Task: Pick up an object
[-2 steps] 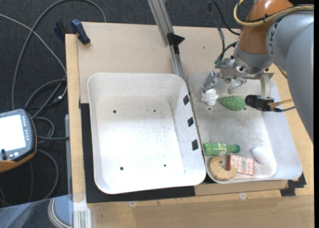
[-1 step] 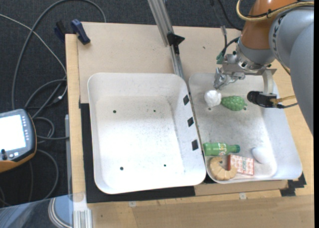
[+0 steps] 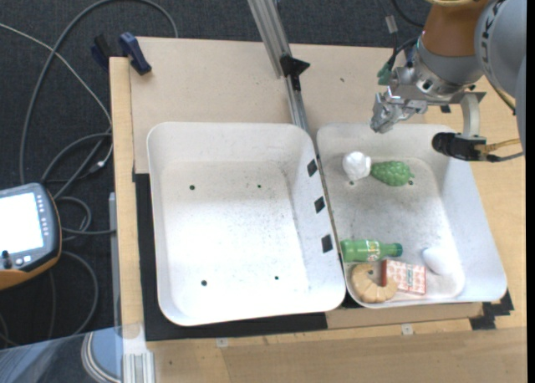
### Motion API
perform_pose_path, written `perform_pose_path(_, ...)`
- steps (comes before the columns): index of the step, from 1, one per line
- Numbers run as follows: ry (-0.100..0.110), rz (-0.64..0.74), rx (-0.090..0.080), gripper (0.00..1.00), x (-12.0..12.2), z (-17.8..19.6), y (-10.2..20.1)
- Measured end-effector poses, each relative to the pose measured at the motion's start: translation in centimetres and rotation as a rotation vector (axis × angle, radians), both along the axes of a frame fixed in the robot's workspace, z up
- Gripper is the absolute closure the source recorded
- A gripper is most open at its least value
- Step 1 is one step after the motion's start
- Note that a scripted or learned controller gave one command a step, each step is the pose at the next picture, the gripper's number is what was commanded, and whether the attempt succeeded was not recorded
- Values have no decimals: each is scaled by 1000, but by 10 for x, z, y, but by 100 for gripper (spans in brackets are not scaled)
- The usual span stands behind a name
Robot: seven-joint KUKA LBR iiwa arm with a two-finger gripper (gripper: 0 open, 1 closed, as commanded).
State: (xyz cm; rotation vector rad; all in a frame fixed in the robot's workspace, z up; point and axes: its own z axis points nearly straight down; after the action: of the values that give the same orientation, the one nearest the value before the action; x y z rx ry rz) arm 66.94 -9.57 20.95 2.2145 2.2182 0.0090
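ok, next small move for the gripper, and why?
Probably bring it toward the camera and down over the small white lump: the gripper sits above the right white bin's far rim, holding nothing, and that lump with the bumpy green object is nearest.

green bottle (image 3: 370, 249); white bins (image 3: 167, 155)

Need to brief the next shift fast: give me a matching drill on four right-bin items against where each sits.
Things:
1. crumpled white lump
2. bumpy green toy
3. green plastic bottle lying flat
4. tan ring-shaped doughnut

Places:
A. near corner, beside red-and-white packet
B. far end, right of the white lump
C. along the divider side, just above the doughnut
D. far end, nearest the divider

Pairs: 1-D, 2-B, 3-C, 4-A
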Motion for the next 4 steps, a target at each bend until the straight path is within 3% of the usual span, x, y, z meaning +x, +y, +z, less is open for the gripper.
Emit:
perform_pose_path(1,1,1,0,100,0,47,7)
perform_pose_path(2,4,0,0,100,1,67,8)
perform_pose_path(4,11,5,4,100,3,58,104)
